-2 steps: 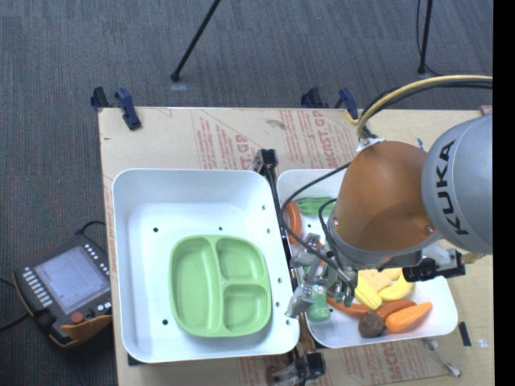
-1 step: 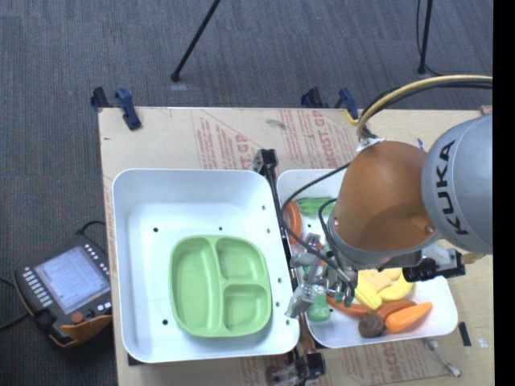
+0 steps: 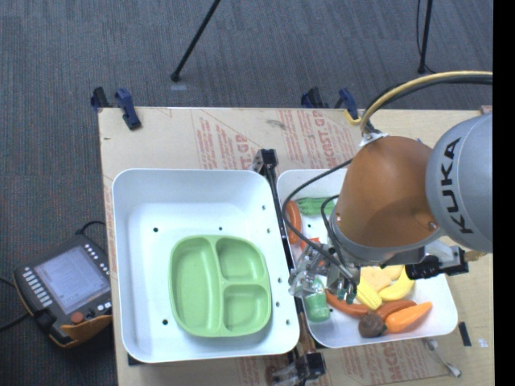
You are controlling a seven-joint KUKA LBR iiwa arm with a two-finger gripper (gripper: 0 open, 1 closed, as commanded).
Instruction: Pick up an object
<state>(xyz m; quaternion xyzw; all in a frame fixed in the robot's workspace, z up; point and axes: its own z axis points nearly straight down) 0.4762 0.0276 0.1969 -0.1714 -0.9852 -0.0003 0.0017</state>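
My gripper hangs low over the front left part of the right bin, under the orange wrist band. A small green bottle-like item lies just below its fingertips. Beside it lie an orange carrot, a thin orange piece, a yellow corn cob, pale yellow pieces and a small brown item. A red-orange piece and a green item sit at the bin's back left. The arm hides much of the bin.
The left bin holds a green divided plate with three compartments. A black bar runs between the bins. Blue clamps sit at the bench's back edge. A teach pendant lies left of the bench.
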